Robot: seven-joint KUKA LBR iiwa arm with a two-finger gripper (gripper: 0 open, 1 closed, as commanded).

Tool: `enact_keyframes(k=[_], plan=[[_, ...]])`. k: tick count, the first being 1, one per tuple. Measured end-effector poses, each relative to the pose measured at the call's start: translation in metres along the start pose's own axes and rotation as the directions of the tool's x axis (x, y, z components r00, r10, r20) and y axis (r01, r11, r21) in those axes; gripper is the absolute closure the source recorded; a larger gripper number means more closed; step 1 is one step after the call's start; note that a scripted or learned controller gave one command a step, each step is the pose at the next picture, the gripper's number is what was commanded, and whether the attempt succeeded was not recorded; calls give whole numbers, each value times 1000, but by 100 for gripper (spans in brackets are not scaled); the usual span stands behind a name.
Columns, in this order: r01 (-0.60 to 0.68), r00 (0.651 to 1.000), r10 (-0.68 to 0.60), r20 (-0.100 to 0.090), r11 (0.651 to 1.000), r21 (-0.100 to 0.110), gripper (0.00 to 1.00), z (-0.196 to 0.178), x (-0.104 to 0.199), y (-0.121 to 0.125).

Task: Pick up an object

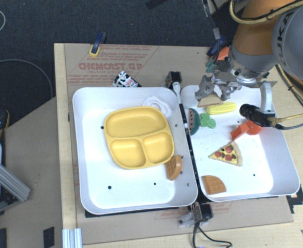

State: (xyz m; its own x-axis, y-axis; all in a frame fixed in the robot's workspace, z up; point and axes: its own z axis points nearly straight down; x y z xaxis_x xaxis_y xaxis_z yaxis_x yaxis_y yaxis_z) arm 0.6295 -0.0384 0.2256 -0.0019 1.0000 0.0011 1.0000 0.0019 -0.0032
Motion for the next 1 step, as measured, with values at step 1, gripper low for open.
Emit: enact_keyframes(k=[1], plan=[[-1, 1000, 1, 1, 1000, -2, 100, 10, -1, 8]])
